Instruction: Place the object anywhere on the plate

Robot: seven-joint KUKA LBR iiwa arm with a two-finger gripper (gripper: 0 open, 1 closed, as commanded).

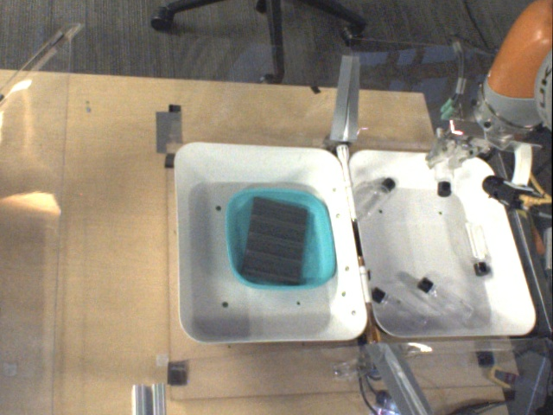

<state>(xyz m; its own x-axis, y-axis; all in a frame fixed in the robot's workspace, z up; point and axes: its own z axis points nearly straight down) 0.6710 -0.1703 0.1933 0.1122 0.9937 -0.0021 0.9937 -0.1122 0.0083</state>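
Orange band and grey wrist of the arm (518, 76) sit at the far right of the scene, above the far right corner of the right bin (449, 318). The arm comes in from the right and hangs over that corner, with the claw (449, 150) pointing down toward the bin's far edge. Whether the claw is spread or pressed together cannot be told from this angle.

The dark grey ribbed block (276, 240) lies flat on the teal plate (324, 249), slightly tilted, covering most of its middle. The plate rests in the left bin (199, 258), well apart from the claw. Both bins stand side by side on the wooden surface (86, 275).
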